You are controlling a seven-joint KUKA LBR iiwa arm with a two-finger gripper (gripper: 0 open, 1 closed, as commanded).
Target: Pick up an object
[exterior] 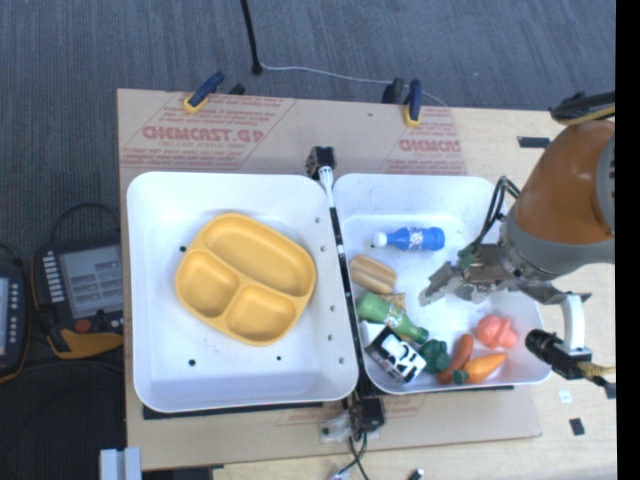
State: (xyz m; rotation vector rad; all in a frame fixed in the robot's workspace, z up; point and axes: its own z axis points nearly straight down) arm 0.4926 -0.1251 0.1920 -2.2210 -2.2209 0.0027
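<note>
— Grey carpet round the bench, two white bins; where's the gripper (447,281)?

— Over the right bin (452,190), fingers spread, nothing between them

— Nearest thing?

— Blue bottle (412,238), just up-left of the tips, long axis lying left-right. Bread roll (372,272) sits further left. I'd judge the bottle the likelier pick

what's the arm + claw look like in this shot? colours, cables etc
The arm has a wide orange band over a grey wrist section. The claw is dull metallic grey with slim tapered fingers. A thin dark cable loops along the wrist. A black cylindrical fitting with a white bracket sits nearby at lower right.
</note>
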